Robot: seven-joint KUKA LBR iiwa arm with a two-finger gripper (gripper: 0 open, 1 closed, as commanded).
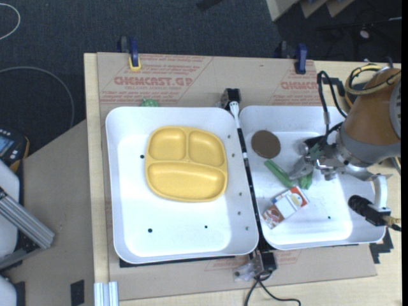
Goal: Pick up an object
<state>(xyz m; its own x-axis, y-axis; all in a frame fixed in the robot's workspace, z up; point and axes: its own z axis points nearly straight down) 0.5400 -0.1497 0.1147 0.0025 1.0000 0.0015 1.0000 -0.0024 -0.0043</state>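
Nothing is lifted yet: the arm's two-finger gripper [305, 169], grip state impossible to tell, sits low mid right white bin [331, 234] at the green stick [285, 173], red-and-white carton [285, 206] just beside.

This is a robotics lab. A board [191, 75] is clamped to the bench with blue clamps [132, 48] at 12 o'clock. Loose cables [38, 81] cross dark carpet [95, 11] at 10 o'clock.

- You had the gripper [305, 169] low in the right bin [331, 231], touching the green stick [284, 173].
- A yellow divided plate [187, 163] sat in the left bin [172, 241].
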